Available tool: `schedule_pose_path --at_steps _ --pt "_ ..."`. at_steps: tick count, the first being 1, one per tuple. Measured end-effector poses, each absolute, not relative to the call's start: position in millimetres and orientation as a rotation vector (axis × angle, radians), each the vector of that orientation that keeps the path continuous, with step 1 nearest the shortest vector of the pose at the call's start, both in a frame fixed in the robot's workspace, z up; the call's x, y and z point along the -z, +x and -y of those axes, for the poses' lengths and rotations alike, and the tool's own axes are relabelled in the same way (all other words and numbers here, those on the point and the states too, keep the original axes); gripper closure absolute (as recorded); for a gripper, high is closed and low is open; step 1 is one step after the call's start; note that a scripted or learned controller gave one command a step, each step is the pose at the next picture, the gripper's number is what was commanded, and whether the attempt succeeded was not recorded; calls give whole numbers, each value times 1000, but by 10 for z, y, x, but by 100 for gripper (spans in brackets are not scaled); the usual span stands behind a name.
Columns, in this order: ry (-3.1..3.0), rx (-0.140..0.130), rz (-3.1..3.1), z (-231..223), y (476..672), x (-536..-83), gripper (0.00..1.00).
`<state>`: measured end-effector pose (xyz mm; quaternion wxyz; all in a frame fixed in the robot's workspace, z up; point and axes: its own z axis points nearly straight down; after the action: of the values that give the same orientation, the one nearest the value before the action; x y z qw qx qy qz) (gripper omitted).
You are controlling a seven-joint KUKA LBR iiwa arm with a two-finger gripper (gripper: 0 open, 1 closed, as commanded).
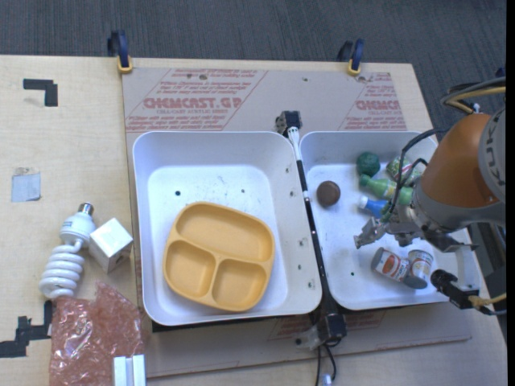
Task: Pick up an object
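Yellow tray [219, 256] alone, left bin; jaws [372, 236] beside cans [400, 266], grip unreadable.

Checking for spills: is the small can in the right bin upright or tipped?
Tipped. The can lies on its side on the right bin's floor, label facing up.

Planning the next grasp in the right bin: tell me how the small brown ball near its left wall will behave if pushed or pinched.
The brown ball looks round, so a push would probably send it rolling across the right bin. It sits apart from the other items, leaving room to roll. Pinched off-centre, it may squirt out of the hand.
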<state>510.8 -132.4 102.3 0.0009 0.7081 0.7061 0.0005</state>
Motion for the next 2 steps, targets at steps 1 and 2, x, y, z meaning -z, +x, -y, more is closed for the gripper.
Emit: schedule_pose_path --at_steps 1,2 --pt "2223 -4 -2214 1329 5120 -1122 100" --pt "2223 -3 -2215 1328 5120 -1122 0"
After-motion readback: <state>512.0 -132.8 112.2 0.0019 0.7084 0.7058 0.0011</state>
